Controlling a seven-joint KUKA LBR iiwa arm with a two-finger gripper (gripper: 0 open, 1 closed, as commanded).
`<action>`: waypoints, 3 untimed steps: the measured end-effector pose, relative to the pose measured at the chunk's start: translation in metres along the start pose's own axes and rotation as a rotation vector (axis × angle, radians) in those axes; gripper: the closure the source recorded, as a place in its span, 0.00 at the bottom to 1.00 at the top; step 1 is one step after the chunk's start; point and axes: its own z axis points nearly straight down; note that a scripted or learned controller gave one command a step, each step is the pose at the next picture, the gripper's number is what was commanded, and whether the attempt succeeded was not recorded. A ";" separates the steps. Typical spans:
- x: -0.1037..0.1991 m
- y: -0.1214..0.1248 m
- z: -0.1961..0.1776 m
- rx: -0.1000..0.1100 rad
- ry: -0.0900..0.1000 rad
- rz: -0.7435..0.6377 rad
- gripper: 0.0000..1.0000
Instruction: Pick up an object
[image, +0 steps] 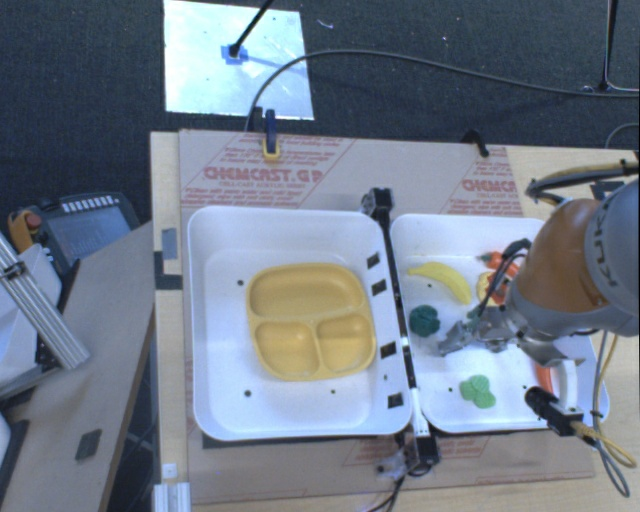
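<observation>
Your gripper (452, 342) hangs in the right white bin (425, 405), jaws apart and empty; the dark green broccoli-like lump (425, 320) lies just up-left of them.

Both shallow white plastic bins, the left bin (215, 300) and the right bin (425, 235), look smooth with a soft sheen. The yellow three-compartment plastic tray (305, 320) in the left bin is smooth and semi-matt. At 12 o'clock from the bins, a clear protective sheet printed in red lettering (345, 165) lies flat and faintly glossy over the pale wooden bench top (165, 180). Further toward 12 o'clock, a square metal plate (240, 60) is brushed and reflective. The dark floor covering (80, 100) looks rough and matt, like carpet. The arm's orange band (560, 255) is glossy, its grey casing (620, 250) smooth. The yellow plastic banana (440, 280) appears smooth.
</observation>
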 end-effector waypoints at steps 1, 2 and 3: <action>0.000 0.001 -0.012 -0.004 -0.001 0.000 1.00; 0.005 0.001 -0.073 -0.006 -0.002 -0.003 1.00; 0.002 -0.007 -0.122 -0.005 -0.002 -0.003 1.00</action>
